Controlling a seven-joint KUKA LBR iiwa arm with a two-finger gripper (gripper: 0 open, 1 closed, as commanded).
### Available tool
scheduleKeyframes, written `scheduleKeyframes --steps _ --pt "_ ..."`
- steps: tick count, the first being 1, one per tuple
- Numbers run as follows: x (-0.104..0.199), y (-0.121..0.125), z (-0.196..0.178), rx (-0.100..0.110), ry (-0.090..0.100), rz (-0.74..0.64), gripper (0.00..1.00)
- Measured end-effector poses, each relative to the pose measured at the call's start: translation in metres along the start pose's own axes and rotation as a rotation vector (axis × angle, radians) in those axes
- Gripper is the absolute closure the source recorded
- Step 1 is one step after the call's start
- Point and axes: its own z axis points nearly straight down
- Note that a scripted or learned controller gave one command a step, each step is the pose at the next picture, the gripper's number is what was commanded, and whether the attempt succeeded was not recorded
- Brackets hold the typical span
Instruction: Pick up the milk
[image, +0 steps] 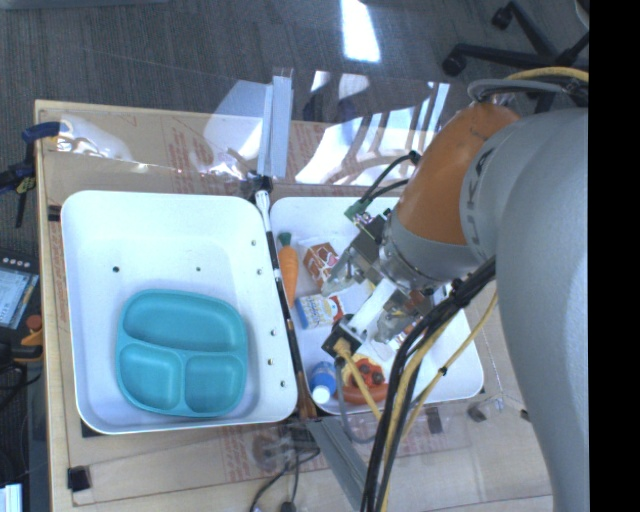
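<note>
The milk (311, 310) is a small white and blue carton lying near the left wall of the right bin (300, 215), just below a carrot (288, 268). My gripper (347, 283) hangs low over the middle of that bin, just right of the milk and beside a small brown and white carton (320, 260). The wrist and arm cover the bin's right half. Nothing can be made out between the fingers.
A teal divided plate (183, 352) lies in the left bin (150, 225). At the right bin's front sit a blue-capped bottle (322, 381) and a red and orange item (366, 372). The bins' shared wall runs close to the left of the milk.
</note>
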Motion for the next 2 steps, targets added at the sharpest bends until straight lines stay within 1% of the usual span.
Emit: scheduleKeyframes --steps 1,2 --pt "-0.015 0.087 0.102 0.002 -0.003 -0.222 0.0" --pt "-0.019 0.05 0.167 0.004 -0.003 0.23 0.0"
